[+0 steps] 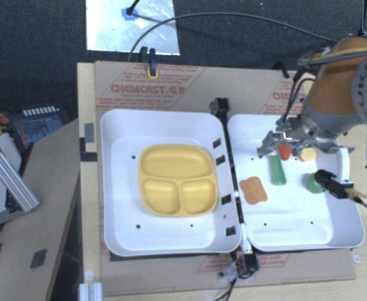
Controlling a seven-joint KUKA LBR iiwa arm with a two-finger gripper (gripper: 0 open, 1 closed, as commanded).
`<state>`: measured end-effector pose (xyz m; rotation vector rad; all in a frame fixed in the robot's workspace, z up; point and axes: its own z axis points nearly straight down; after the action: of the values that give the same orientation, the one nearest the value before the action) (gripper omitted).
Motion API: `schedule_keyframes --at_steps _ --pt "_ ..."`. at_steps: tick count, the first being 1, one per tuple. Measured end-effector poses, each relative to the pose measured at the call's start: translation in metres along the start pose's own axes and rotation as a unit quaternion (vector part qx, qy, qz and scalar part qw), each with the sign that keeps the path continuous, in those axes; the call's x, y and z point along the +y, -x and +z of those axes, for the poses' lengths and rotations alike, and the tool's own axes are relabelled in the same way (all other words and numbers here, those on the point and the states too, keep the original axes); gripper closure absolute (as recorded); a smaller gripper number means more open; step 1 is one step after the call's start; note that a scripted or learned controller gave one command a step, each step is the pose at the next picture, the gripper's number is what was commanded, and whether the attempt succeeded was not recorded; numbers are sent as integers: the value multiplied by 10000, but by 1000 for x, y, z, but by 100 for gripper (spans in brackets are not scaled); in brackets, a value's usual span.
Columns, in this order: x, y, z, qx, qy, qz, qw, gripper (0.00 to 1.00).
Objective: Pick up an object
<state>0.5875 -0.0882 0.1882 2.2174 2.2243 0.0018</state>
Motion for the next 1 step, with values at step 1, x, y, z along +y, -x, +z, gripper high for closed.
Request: schedule_keyframes --at_steps 1 --pt "-5 -2 43 3 -19 10 10000 0"
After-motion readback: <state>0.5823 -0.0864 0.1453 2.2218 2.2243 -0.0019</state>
